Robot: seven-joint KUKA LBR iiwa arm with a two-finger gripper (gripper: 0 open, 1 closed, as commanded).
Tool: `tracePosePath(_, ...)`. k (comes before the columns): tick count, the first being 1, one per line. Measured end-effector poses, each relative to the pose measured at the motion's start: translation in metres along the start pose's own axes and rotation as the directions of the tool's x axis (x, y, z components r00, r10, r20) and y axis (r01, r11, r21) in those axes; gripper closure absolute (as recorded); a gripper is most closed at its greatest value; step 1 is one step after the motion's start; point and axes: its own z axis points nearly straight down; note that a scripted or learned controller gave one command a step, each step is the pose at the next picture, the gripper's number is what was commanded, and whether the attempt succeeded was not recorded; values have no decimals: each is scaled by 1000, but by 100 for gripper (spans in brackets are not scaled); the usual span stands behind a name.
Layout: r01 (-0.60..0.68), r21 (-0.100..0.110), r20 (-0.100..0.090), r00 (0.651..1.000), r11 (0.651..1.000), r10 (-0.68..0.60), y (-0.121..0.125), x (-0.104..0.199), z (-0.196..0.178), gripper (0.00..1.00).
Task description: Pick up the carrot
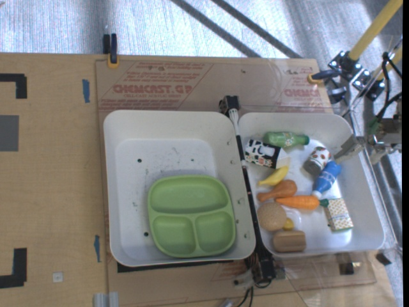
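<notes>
We see a green plate (192,215) in the left bin (121,171), well to the left of the carrot (298,203). The carrot lies flat in the right bin (367,197), just below a chicken leg (279,190) and left of a blue bottle (326,180). The gripper (355,147) may be the grey thing up to the carrot's right, too blurry to tell.

Robot hardware at right edge of view, partly cut off by frame. Probable gripper (365,141): small assembly of pale grey and silver metal, identity not certain; one narrow, tapering silver-grey piece with dull sheen; blocky fittings beside it, with small dark details too blurred to resolve. Thin black cables (387,101) looped above assembly and ran along edge of frame. Markings, screws and finer surface detail could not be told at this size
</notes>
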Motion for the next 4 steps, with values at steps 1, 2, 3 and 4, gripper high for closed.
tracePosePath(1,-215,9,-3,977,977,215,-28,63,113,0)
tracePosePath(2,-266,-6,0,964,964,266,-23,72,161,0)
tracePosePath(3,-294,-9,-1,956,956,294,-32,83,180,0)
tracePosePath(4,-300,-18,7,954,954,300,-31,80,169,100)
